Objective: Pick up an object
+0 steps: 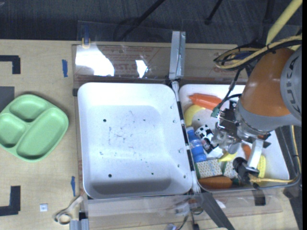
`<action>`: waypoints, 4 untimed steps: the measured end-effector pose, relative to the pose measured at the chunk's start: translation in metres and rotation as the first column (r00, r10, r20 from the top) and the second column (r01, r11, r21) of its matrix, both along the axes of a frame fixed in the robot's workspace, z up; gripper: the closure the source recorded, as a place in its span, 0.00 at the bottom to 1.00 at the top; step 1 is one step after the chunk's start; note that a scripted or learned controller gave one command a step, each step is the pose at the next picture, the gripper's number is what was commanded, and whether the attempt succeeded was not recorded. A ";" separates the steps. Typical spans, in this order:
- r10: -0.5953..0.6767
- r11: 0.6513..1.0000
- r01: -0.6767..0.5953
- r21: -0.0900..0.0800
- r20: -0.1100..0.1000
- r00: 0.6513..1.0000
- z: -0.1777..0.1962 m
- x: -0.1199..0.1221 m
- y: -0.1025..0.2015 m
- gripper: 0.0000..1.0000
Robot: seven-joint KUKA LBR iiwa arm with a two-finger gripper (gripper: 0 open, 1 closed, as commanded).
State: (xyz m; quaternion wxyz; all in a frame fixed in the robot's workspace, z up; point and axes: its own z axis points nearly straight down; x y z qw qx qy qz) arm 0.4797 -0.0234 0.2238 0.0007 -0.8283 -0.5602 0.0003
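Note:
The right bin (283, 174) holds a heap of small things. At its far end lie an orange carrot-like piece (206, 99) and a yellow rounded item (193, 113). A black-and-white toy (203, 132) and a blue item (195, 146) sit by the left wall. Toward the front are a speckled green block (209, 167), a red-orange sausage shape (216, 181) and a yellow corn-like piece (262, 164). My gripper (222, 145) hangs low over the middle of this heap, just right of the black-and-white toy. The wrist hides what lies under it.
The left bin (129, 138) lies beside the right one, with a shared wall between them. A green divided plate (31, 126) rests on the bench at far left. A clear panel (124, 56) stands behind the bins.

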 end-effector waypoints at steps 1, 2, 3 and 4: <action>0.044 0.999 -0.044 -0.001 0.001 0.999 -0.018 0.025 -0.037 1.00; 0.118 0.993 -0.118 0.001 -0.001 0.993 -0.028 0.000 -0.070 1.00; 0.229 0.973 -0.229 0.001 -0.001 0.973 -0.040 0.000 -0.024 1.00; 0.037 0.999 -0.037 -0.001 0.001 0.999 -0.004 0.000 -0.022 1.00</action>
